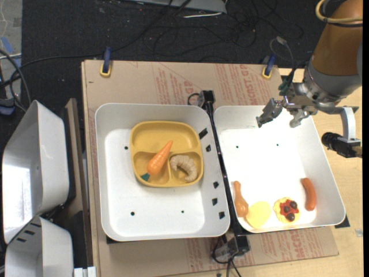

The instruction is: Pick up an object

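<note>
Cardboard bench [173,82], 2 white bins, hand [283,115] open over rt bin [277,160], nothing gripped.

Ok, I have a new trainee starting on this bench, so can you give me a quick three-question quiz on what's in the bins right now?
1. True or false: the carrot lies in the yellow plate.
2. Which bin holds the sausage: A) left bin, B) right bin?
3. Fill in: the hand hovers over the right bin's ____ edge in the view (upper or lower).

Key: 1 true; 2 B; 3 upper.
</note>
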`<state>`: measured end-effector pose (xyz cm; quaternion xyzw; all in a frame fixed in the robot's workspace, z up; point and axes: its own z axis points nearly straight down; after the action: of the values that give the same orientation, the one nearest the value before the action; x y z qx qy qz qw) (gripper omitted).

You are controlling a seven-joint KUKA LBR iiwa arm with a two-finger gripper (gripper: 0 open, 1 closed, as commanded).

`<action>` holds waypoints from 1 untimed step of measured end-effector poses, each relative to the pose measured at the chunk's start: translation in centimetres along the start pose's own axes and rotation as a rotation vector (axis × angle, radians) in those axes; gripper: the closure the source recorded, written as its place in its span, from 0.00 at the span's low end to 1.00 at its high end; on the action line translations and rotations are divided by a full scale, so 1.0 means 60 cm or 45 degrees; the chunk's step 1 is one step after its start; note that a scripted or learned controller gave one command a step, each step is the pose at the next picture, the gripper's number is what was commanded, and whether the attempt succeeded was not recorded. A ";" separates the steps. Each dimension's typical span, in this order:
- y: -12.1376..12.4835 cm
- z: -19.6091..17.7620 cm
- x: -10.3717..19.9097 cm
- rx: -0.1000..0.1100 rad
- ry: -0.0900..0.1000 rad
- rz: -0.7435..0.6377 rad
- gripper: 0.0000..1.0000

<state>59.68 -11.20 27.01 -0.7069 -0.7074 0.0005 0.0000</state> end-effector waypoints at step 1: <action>0.003 0.103 -0.010 0.006 0.001 0.003 0.00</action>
<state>59.84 -11.81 20.82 -0.7078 -0.7064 0.0020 0.0020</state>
